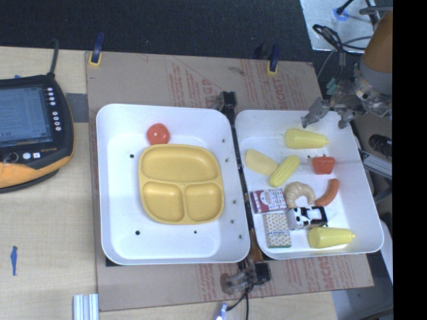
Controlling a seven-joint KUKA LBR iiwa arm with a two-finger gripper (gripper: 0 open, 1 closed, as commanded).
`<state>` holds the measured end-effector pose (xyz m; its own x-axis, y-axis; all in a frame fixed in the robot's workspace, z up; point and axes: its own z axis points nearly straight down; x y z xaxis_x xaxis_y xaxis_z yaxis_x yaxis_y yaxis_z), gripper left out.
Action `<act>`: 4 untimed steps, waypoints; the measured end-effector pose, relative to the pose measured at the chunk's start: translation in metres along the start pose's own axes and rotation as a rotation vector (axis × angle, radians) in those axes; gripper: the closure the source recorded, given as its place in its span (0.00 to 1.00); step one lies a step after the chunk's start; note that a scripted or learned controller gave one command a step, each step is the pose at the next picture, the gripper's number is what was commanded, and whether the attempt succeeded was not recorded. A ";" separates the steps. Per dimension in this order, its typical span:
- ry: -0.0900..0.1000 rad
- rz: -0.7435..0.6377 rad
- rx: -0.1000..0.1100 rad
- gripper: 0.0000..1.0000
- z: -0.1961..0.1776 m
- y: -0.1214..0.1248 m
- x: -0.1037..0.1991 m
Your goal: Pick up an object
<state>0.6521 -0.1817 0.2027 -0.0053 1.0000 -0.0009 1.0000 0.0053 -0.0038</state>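
Two shallow white bins sit side by side on a cardboard sheet. Left bin [113, 239]: a yellow three-compartment tray [181, 182] near the middle, a small red tomato [158, 133] just beyond its far left corner, apart from it. Right bin [368, 199]: a yellow corn cob [305, 139] at the far end; nearer, a pale yellow piece [259, 161] beside a second corn cob [285, 170], the two close together; a small red piece [323, 164] to their right. Nearer the front: a croissant [299, 193], an orange-red sausage [327, 192] just right of it, a red-and-white carton [267, 200], a black-and-white carton [307, 216], a tan cracker box [276, 230] and a yellow lemon-shaped piece [330, 237]. The gripper [329, 115] hovers over the far right corner of the right bin, fingers spread apart, nothing between them; the far corn cob lies just below and left of it, not touched. A handheld control pendant [30, 129] rests on the bench, well left of the bins.
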 end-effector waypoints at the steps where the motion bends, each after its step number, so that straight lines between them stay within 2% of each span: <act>1: 0.000 -0.001 0.001 0.00 0.111 -0.027 0.039; 2: 0.000 0.000 0.001 0.00 0.112 -0.096 0.058; 3: 0.001 0.001 -0.001 0.00 0.111 -0.058 0.038; 4: 0.001 0.000 -0.002 0.00 0.076 -0.070 0.050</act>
<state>0.5812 -0.1319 0.1272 -0.0049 1.0000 -0.0003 1.0000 0.0049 -0.0021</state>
